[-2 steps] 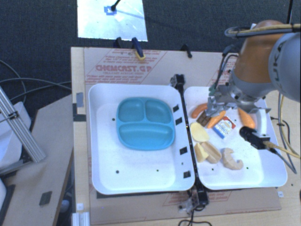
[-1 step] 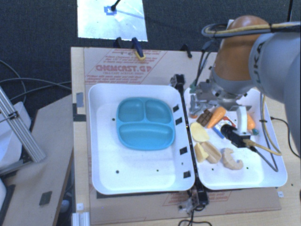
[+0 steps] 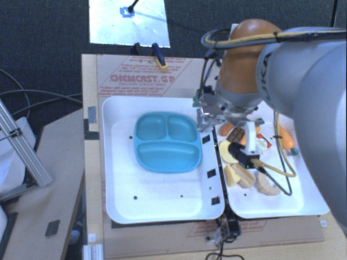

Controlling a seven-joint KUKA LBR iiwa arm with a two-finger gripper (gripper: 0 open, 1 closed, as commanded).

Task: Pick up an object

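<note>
Nearest me, the cardboard sheet [image 3: 152,231] pokes out from under the 2 white bins, there, I judge, to keep them level and stop them sliding on the bench; the left bin [image 3: 157,202] carries just 1 thing, a blue plate [image 3: 165,142] with 3 compartments, lying flat and roughly central, apart from the walls; the right bin [image 3: 306,205] holds the loose clutter I would go for, crowded toward the shared wall: pale chunks [image 3: 242,176] at the near end, a yellow piece [image 3: 224,151] close against the wall, then a red-and-white packet [image 3: 263,143] and an orange piece [image 3: 286,137] further back; that crowding looks awkward to me, since the pieces touch each other and leave little room around any 1 of them; the gripper [image 3: 207,114] hangs low over the far end of the ridge between the bins, just beside the plate's far right corner, and the wrist hides it enough that I cannot tell whether it is wide or narrow, so I would not claim a grasp; off to the left an aluminium rail [image 3: 24,148] leans beside the bench; beyond the bins the cardboard carries red lettering, a blue clamp [image 3: 159,56] pins its far edge, a shiny square sheet [image 3: 128,15] lies behind that, and dark carpet [image 3: 43,37] runs all around.
</note>
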